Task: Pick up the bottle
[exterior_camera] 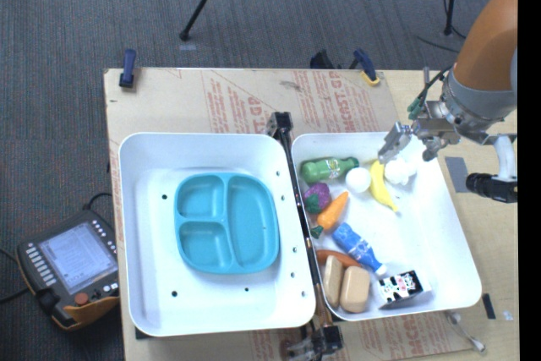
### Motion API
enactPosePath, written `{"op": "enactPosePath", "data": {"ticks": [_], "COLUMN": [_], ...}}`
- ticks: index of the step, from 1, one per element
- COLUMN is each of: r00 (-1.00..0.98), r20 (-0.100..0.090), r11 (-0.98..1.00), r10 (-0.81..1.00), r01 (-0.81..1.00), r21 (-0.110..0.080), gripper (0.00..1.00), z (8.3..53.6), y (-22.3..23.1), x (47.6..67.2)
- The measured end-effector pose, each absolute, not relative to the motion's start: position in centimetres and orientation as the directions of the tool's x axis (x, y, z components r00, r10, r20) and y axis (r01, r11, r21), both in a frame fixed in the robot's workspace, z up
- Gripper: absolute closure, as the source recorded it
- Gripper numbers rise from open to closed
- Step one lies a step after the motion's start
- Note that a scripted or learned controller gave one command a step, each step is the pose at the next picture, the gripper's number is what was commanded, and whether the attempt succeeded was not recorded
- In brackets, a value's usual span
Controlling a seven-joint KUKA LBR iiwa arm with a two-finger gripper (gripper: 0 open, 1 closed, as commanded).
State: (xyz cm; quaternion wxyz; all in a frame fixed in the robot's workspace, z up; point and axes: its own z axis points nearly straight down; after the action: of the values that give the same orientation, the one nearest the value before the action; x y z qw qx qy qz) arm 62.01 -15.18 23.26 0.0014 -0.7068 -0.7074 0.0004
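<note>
Presently the gripper (412, 144) hangs over the far right part of the right bin (461, 254), its fingers apart with nothing between them. Blue bottle (358, 248) lies on its side mid-bin, white cap toward the near right corner of the tabletop (220, 93), apart from the gripper. Orange carrot (334, 210) lies just beside the bottle's far end; yellow banana (382, 186) lies below the gripper. Left bin (135, 182) holds a teal divided plate (226, 223)
</note>
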Motion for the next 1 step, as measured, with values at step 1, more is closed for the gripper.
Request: {"op": "enactPosePath", "data": {"ticks": [1], "r00": [0.240], "r20": [0.001], "r11": [-0.240], "r10": [0.971], "r01": [0.971], "r21": [-0.005], "gripper": [0.00], "z": [8.71], "y": [-15.15], "x": [58.45]}}
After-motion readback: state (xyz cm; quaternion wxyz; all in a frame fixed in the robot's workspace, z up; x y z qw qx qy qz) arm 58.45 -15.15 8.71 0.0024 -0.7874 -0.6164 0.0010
